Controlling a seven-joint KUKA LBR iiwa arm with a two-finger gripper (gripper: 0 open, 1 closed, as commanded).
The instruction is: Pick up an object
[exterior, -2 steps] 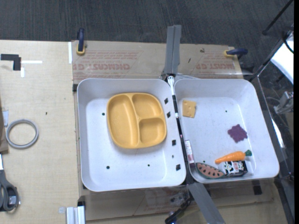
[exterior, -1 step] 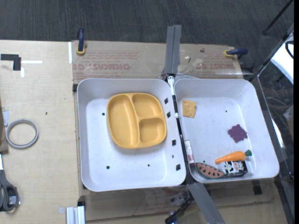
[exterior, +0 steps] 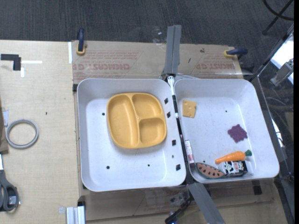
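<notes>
Nothing lifted yet; the pick is all still to do. Candidates lie in the right bin [exterior: 261,125]: cheese slice [exterior: 189,108] toward its far left corner, grape bunch [exterior: 238,133] mid-right, carrot [exterior: 232,157] along its near wall. Gripper state: cannot tell.

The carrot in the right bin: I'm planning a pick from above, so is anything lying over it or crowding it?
Nothing lies over the carrot. It is crowded from below: the black-and-white toy sits against its underside, and the watermelon slice lies just left.

Bright even overhead light, soft shadows, sharp.
</notes>
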